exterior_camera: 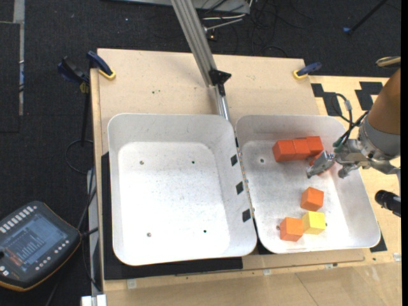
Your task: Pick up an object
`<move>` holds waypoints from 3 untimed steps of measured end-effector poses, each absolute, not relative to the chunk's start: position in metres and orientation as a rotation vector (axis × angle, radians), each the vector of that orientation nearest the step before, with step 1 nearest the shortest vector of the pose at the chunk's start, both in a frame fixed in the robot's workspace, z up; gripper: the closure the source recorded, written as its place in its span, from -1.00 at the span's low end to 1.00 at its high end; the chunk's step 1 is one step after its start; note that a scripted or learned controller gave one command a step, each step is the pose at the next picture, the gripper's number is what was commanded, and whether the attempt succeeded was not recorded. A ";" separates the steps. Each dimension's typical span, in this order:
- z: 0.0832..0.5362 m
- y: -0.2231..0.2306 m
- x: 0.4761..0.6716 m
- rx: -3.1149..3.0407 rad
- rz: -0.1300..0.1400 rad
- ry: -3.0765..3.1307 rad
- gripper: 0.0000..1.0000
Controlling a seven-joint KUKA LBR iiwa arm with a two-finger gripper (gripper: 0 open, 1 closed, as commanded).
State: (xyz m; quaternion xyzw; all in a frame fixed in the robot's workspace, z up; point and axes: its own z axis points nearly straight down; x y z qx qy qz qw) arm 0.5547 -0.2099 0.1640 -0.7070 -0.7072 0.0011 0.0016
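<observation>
The long orange bar [298, 149] lies flat in the upper part of the right bin [357, 238], its long axis running nearly left to right, the right end tipped a little toward the far rim. It looks like blocks joined end to end. Just beside its right end, a touch nearer to me, hangs the gripper [333, 165], reaching in from the right over the bin's wall; its two fingers stand apart and I see nothing between them. One fingertip [318, 167] sits close under the bar's right end, though I cannot tell whether it touches. Below the bar, well apart from it, is a small orange cube [312, 198], turned cornerwise. Farther from the bar, near the front rim, a yellow cube [314, 222] touches another orange block [291, 228] on its left. The left bin [121, 132] sits beside the right one, their edges meeting.
</observation>
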 end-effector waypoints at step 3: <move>0.105 -0.215 0.557 -2.224 0.000 -2.222 1.00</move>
